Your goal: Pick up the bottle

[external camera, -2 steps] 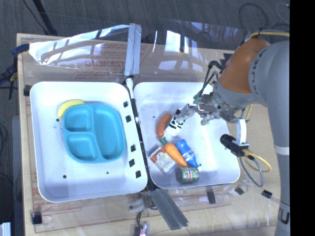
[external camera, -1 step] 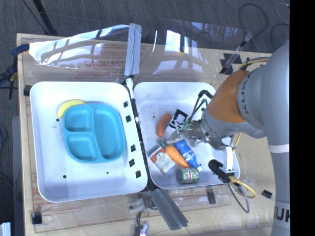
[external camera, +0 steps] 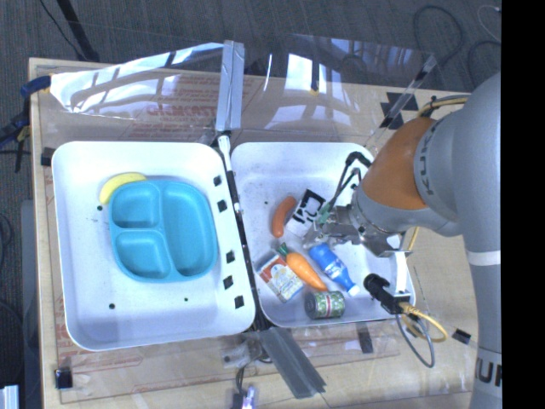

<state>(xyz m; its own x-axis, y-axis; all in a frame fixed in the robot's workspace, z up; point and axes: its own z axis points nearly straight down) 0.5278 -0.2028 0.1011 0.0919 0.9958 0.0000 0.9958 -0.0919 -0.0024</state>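
A pale wooden worktop (external camera: pixel 136 360) is seen from above, set on a dark grey carpeted floor (external camera: pixel 170 11). Clear plastic sheeting (external camera: pixel 281 88) is spread over its far part, and black cables (external camera: pixel 64 11) are seen on the floor beyond. Two shallow white bins are placed side by side on the worktop.

In the left white bin (external camera: pixel 77 305), a blue three-compartment plastic tray (external camera: pixel 163 230) is laid, and a yellow banana-shaped object (external camera: pixel 119 183) is tucked partly under its far left edge.

In the right white bin (external camera: pixel 264 164), the small blue plastic bottle with a white cap (external camera: pixel 330 265) is found lying on its side near the middle. An orange toy carrot (external camera: pixel 303 270) is laid just beside it on the left, a red and white packet (external camera: pixel 281 279) is partly covered by the carrot, and a green tin can (external camera: pixel 326 304) lies near the bottle's capped end. An orange-red sausage-shaped object (external camera: pixel 282 216) and a black and white marker card (external camera: pixel 307 209) lie farther back.

The pincer (external camera: pixel 332 225) of the grey arm with the orange band (external camera: pixel 404 173) is placed just above the bottle's far end; whether it is wide or narrow cannot be told. A yellow cable (external camera: pixel 423 328) is looped at the bin's near right corner.
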